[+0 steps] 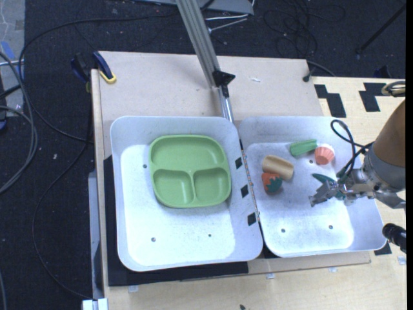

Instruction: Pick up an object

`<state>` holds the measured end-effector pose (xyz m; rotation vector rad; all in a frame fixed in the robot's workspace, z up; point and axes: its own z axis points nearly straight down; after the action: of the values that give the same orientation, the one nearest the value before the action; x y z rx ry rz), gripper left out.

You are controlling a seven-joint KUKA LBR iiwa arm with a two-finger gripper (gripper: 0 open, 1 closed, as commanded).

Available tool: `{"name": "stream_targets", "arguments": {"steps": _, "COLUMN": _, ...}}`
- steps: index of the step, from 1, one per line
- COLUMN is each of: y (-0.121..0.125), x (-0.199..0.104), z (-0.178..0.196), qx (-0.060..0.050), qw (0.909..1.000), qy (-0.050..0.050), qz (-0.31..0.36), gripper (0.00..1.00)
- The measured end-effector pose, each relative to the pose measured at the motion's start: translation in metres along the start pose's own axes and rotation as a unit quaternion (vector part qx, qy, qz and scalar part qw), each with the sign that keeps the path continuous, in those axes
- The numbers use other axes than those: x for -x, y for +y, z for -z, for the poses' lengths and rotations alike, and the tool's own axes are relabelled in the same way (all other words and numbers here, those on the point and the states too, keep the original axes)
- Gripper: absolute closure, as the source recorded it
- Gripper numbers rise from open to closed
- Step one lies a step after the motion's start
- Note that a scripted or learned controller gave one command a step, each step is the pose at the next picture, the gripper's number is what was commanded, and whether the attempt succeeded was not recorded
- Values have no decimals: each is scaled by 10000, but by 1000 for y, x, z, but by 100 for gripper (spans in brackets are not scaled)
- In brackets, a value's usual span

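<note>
- My gripper (321,192) hangs over the right bin (310,237), fingers spread apart with nothing between them.
- Nearest candidates: a small orange-and-teal piece (271,183), to the left of my fingertips and apart from them, and a tan cylinder (278,166) touching it on the far side. Both look like light, rigid toy items. The cylinder is rounded and may roll, so I judge the grip should close across its short axis at mid-length.
- Farther back: a green elongated piece (302,148) and a pink-and-white round piece (324,154), just beside each other. Both look small and light; the round one may slip out of a pinch.
- The left bin (129,173) holds a green divided plate (191,171): stiff, flat, takeable only at the rim.
- No brand, label or writing is readable on any item.
</note>
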<state>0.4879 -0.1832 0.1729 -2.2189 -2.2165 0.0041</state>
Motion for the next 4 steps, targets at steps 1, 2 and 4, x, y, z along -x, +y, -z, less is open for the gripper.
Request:
{"name": "stream_targets", "arguments": {"steps": 1, "y": 4, "x": 3, "z": -45, "qx": 6, "qw": 10000, "qy": -3, "qz": 2, "gripper": 0}}
{"name": "stream_targets", "arguments": {"steps": 2, "y": 5, "x": 3, "z": -32, "qx": 30, "qw": 10000, "qy": -11, "qz": -1, "gripper": 100}}
{"name": "stream_targets", "arguments": {"steps": 4, "y": 3, "x": 4, "z": 70, "qx": 56, "qw": 10000, "qy": -23, "qz": 18, "gripper": 100}}
